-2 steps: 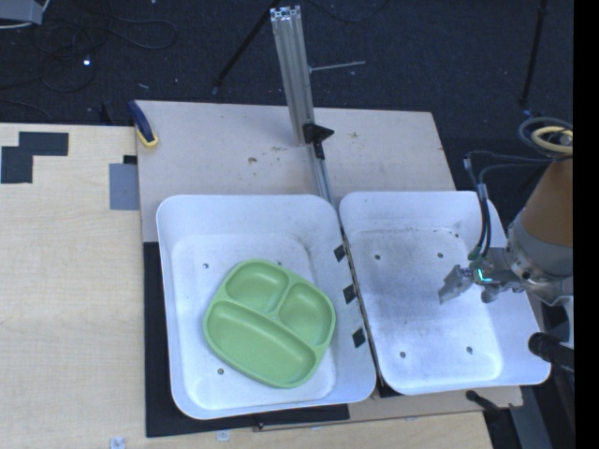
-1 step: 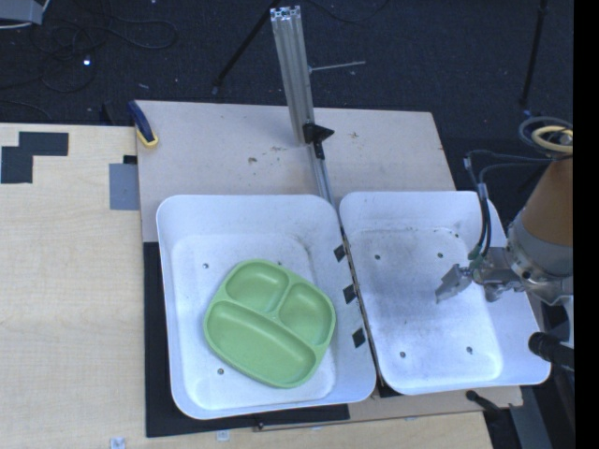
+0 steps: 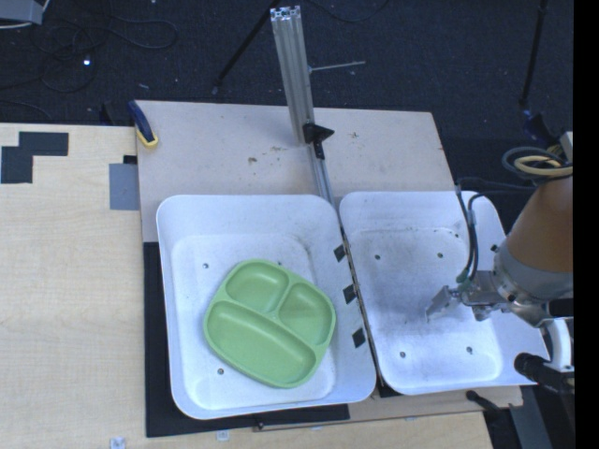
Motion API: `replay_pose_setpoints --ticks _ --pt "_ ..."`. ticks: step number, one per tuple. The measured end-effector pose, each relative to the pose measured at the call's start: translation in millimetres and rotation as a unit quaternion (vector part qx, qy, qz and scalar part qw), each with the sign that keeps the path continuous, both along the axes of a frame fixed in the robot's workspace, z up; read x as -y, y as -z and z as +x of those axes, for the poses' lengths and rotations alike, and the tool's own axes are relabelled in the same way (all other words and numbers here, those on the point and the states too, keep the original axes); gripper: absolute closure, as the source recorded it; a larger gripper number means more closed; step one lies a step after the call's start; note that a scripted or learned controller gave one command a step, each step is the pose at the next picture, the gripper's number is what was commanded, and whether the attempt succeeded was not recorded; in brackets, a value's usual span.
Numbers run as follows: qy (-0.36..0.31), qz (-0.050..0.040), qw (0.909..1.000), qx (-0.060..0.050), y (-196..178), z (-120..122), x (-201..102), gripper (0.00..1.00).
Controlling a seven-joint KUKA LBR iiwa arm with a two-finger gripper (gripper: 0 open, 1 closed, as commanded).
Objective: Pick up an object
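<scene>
Overhead, the fixed camera looks down at a slant on two shallow white plastic bins set side by side on a pale bench. Lying flat in the left bin is a round, light green plastic plate divided into three compartments (two smaller ones along its upper right, one long one across its lower left); it sits toward the bin's lower middle, apart from every wall. The right bin has a scuffed, grey-smudged floor with a few small dark holes.

Reaching in from the right, the grey arm with its orange band hangs over the right bin's right side. Its two-finger gripper points leftward above that bin's floor, well apart from the green plate, with the divider between the bins lying between them. Whether the gripper is open or closed I cannot tell at this size, and nothing can be seen held in it.

Behind the bins, a tall silver aluminium post rises from the bench near the bins' shared edge, with a small black clamp at its lower part. Near the bench's back left corner lies a small blue and yellow tool. Left of the bench is a light wooden surface with dark rectangular patches.
</scene>
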State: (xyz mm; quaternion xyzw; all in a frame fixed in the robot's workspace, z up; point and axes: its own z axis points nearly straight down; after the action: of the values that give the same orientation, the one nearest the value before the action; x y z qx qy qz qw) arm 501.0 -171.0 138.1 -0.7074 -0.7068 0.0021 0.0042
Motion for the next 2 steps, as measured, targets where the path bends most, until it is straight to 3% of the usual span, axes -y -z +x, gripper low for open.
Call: replay_pose_setpoints --ticks 1,2 --pt "0.0 0.0001 1.0 0.004 48 1 0 0.0" --pt "0.0 0.0022 1.0 0.007 34 4 -1 1.0"
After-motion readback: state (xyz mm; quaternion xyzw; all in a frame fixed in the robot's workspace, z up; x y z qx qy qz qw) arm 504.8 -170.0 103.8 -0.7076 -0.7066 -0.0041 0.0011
